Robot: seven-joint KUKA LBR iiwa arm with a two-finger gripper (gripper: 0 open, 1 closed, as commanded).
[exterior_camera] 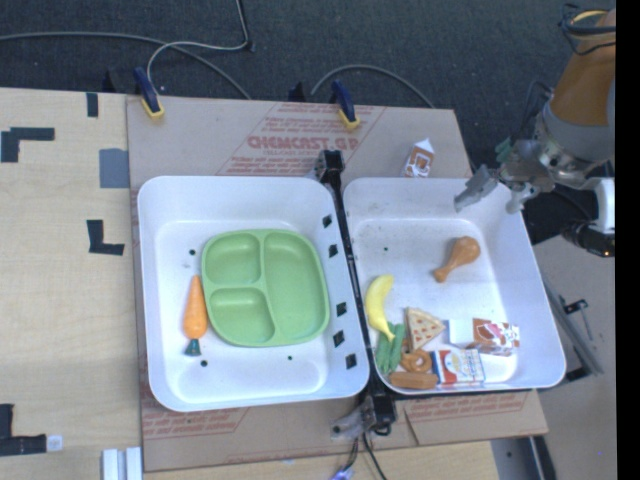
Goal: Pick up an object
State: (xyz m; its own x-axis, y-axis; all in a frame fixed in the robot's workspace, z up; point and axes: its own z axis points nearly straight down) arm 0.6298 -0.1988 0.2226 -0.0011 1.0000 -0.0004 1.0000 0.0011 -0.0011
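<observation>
Gripper hangs at the upper right corner of the right bin, at about two o'clock from that bin's centre, carried on the grey arm with its orange band. Nothing is seen between the fingers; whether they are spread or closed cannot be told at this slant.

Right bin contents: a toy drumstick lies near the centre, at about seven o'clock from the gripper and apart from it. A banana lies toward the left wall. At five to six o'clock along the near wall sit a pizza slice, a green bean pod, a sausage and small cartons, crowded and touching.

Left bin holds a green divided plate and, at its nine o'clock, a carrot. A small milk carton stands on the cardboard outside the bins, at twelve o'clock of the right bin.

Assessment: no object is lifted. Approach, descent, grasp and lift all remain. The drumstick appears the nearest and least crowded candidate.
</observation>
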